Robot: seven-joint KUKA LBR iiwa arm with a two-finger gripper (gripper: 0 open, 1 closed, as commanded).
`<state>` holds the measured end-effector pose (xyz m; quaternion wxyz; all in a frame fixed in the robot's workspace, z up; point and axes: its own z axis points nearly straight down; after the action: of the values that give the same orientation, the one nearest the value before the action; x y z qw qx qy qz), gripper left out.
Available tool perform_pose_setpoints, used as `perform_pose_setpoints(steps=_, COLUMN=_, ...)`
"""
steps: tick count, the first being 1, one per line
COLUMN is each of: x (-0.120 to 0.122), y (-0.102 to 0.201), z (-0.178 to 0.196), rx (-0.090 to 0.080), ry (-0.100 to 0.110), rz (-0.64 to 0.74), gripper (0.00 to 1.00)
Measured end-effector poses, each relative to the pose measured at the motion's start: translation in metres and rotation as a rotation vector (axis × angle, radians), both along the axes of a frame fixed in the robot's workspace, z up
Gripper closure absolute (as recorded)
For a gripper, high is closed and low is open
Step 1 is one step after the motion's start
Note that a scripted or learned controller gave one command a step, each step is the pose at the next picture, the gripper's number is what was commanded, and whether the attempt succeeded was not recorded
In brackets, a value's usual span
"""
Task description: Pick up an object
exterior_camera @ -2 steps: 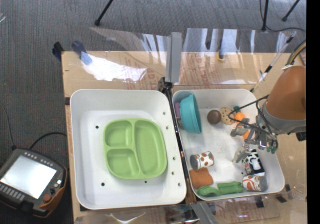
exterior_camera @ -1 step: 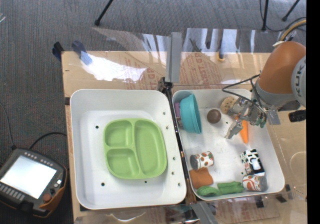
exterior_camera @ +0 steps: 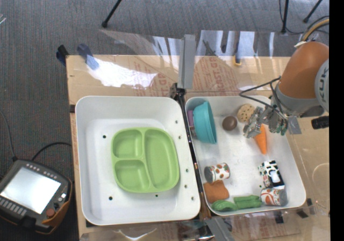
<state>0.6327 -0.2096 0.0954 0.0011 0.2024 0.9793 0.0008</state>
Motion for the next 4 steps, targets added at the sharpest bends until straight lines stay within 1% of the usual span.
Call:
perform_pose_setpoints(steps=1, x=0.0, y=0.0, z=0.0, rx=0.0, ry=0.001, rz=0.001, gripper=0.0)
perform_pose_setpoints(steps=2, x=-0.033, y=0.007, z=-0.01, rx=0.001, ry=0.004, rz=-0.056, gripper=0.0)
perform_pose_setpoints(steps=3, x=-0.081, y=0.017, z=-0.01, rx=0.0, ry=0.005, rz=-0.023, gripper=0.0)
perform_pose_setpoints(steps=4, x=-0.029, y=0.001, z=-0.01, rx=0.0, ry=0.003, rz=0.013, gripper=0.0)
